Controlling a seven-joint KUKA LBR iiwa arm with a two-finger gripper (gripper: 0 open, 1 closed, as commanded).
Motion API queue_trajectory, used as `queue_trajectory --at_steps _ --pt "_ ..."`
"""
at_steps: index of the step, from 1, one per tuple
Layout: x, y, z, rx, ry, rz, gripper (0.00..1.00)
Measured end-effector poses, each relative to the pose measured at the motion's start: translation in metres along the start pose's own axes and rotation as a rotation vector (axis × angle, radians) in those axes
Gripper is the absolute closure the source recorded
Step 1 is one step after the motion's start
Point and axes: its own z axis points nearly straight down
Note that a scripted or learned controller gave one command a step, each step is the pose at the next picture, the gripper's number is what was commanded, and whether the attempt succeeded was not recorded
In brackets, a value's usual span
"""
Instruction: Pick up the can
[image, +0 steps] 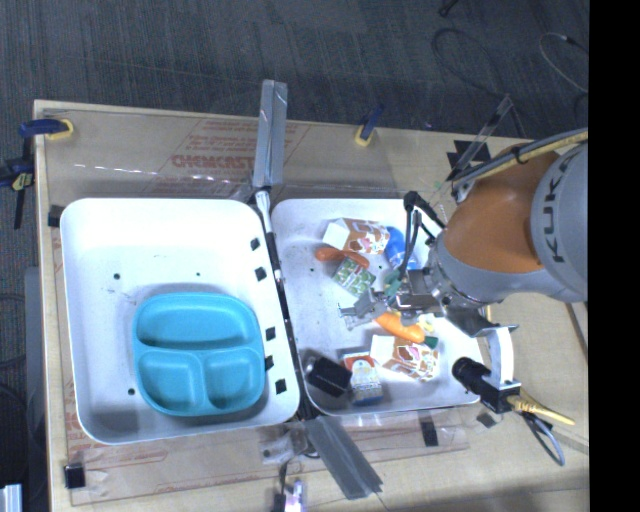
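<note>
Highest up, and so closest to my camera, is the grey arm (500, 235) with its orange band, leaning in over the right bin.

Now from the left. First comes the left bin (90, 215), and in it sits a blue tray (195, 350) with three little rooms. Nothing I need is there.

Next is the right bin (300, 300), and it is a mess. Near its front wall I see a black thing (326, 376), and just beside it a small round thing with a bright label, which I think is the can (365, 378). It is small in my view, so I am not sure. Further back lie a picture packet (358, 240) and a blue thing (395, 245). Near the middle is a toy carrot (402, 326), touching another packet (410, 358).

The gripper (405, 295) hangs low over the middle pile, just behind the carrot. I cannot tell if it is wide or narrow, because the wrist hides it. I see nothing held in it.

What worries me:
- the gripper is over the pile and apart from the can, so it may grab the carrot or a packet
- the can is round and may roll away if it gets bumped
- the black thing is so close that it may get pinched too
- the front wall is near, so the gripper may hit it
</note>
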Motion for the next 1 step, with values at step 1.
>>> queue_trajectory --at_steps 1 --pt "0.0101 -0.0007 0.1196 -0.003 -0.001 -0.084 0.0"
